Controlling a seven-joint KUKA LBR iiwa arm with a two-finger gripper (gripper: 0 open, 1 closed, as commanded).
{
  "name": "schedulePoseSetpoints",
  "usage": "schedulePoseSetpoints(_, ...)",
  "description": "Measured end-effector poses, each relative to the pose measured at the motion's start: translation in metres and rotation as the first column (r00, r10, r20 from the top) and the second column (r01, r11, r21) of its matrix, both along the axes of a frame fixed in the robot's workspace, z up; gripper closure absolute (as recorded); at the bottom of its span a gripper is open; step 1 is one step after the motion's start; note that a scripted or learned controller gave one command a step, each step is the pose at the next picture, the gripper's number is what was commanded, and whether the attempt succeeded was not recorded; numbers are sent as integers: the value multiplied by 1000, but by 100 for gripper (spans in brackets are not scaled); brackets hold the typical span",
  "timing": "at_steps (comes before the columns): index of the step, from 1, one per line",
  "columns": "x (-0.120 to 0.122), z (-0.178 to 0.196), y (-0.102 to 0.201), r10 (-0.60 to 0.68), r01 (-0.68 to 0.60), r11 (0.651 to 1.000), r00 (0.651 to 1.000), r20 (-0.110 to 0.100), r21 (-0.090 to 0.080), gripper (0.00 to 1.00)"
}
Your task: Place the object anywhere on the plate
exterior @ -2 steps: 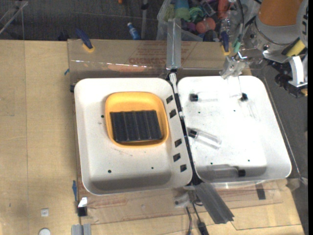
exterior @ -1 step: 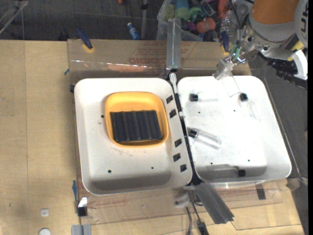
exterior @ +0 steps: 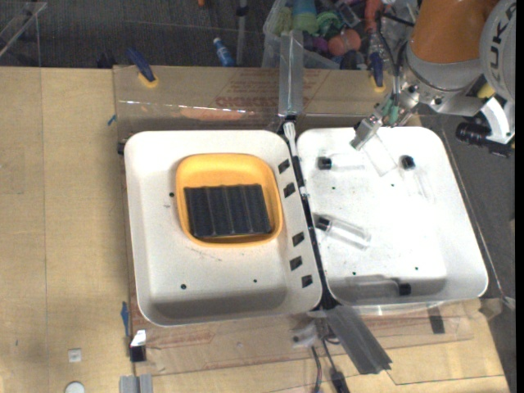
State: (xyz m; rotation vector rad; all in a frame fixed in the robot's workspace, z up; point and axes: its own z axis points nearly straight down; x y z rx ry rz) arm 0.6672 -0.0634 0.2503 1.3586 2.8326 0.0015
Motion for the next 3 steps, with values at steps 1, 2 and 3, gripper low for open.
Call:
schedulePoseSetpoints(1,-1,35,-27,75,-75,997,997,7,-2,100)
schedulePoseSetpoints(2,-5,66,-48,423,-423,906,906,8,-5,100)
schedulePoseSetpoints(3,-14,134,-99,687,-687,727,727,7,-9,100)
